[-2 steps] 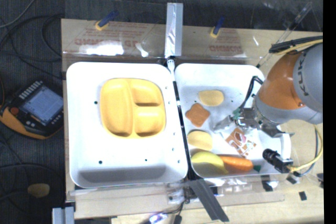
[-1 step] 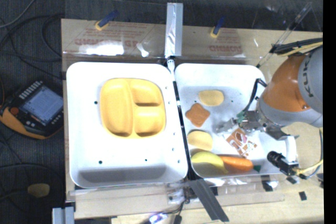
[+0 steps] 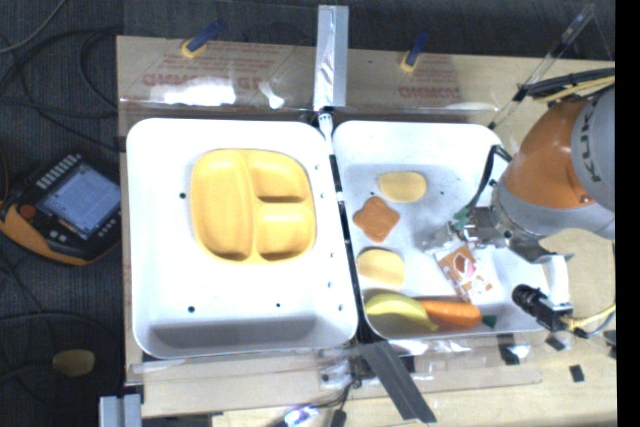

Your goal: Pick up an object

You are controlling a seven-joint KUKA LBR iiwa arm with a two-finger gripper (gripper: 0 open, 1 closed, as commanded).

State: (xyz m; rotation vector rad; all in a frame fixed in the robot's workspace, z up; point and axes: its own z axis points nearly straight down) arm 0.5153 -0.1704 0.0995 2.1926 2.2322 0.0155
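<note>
**Mia:** Where is the gripper (image 3: 460, 229)?

**Ben:** It hangs over the right bin (image 3: 440, 140), just above the little packet (image 3: 466, 273). The grey and orange arm (image 3: 550, 180) reaches in from the packet's right side.

**Mia:** Is it holding the packet?

**Ben:** I don't think so. The packet lies flat on the bin floor. I can't tell if the gripper is open or shut, because the arm's dark parts hide it.

**Mia:** Why is it there?

**Ben:** It has to pick something up, and I guess the packet is the closest thing. It is right under the gripper, so the arm may only need to go down.

**Mia:** What else is near the packet?

**Ben:** A carrot (image 3: 452, 314) lies just below the packet, touching a green-yellow fruit (image 3: 398, 313). To the packet's left sits a pale round piece (image 3: 380, 265). Up and left of it is a brown square piece (image 3: 376, 218), and higher up a pale yellow oval (image 3: 402, 185).

**Mia:** Could it grab the wrong one?

**Ben:** Maybe. The carrot is very close to the packet, so it could get bumped. And the packet is thin and flat, so I think it may slip.

**Mia:** And the big yellow tray (image 3: 255, 205)?

**Ben:** That sits far left of the packet, in the left bin (image 3: 160, 245). It is well apart, so it is not in the way.
</note>
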